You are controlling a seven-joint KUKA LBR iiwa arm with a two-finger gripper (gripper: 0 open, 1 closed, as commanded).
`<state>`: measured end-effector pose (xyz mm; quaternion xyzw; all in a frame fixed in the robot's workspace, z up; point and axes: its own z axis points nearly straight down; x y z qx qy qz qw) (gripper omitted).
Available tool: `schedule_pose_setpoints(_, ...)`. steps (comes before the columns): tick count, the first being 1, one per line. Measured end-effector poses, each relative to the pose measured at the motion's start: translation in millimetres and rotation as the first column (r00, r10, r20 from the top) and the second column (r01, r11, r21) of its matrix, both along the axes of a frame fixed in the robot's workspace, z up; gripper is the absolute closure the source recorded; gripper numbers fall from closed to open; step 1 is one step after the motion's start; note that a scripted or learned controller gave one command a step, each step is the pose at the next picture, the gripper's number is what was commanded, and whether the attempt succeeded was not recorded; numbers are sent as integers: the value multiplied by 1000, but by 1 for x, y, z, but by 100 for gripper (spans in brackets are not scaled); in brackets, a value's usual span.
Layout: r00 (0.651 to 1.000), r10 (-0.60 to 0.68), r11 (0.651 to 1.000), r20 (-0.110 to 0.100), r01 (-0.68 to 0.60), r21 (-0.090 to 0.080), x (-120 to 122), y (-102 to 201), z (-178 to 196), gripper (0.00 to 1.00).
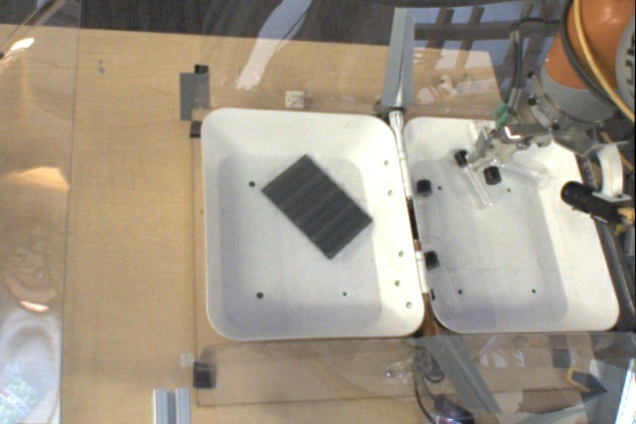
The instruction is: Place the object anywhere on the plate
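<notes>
plate (317, 206) in left bin (227, 243)

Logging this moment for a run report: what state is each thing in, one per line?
Dark grey ribbed square plate: flat in the left white bin, turned diagonally, nothing on it.
Right white bin: beside the left one, gripper above its far end.
Two-finger gripper: over the right bin, away from the plate.
Grey arm with orange band: reaching in from the right.
</notes>
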<state>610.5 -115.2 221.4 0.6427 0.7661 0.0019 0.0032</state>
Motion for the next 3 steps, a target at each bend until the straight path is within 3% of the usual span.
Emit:
schedule_pose_setpoints(1, 997, 81, 997, -2, -81, -1, 49, -16, 3, 100)
schedule_pose_setpoints(2, 970, 243, 970, -5, -243, 0, 59, -19, -78, 100)
schedule_pose_setpoints(3, 964, 266, 964, 4, -266, -4, 63, -34, -114, 100)
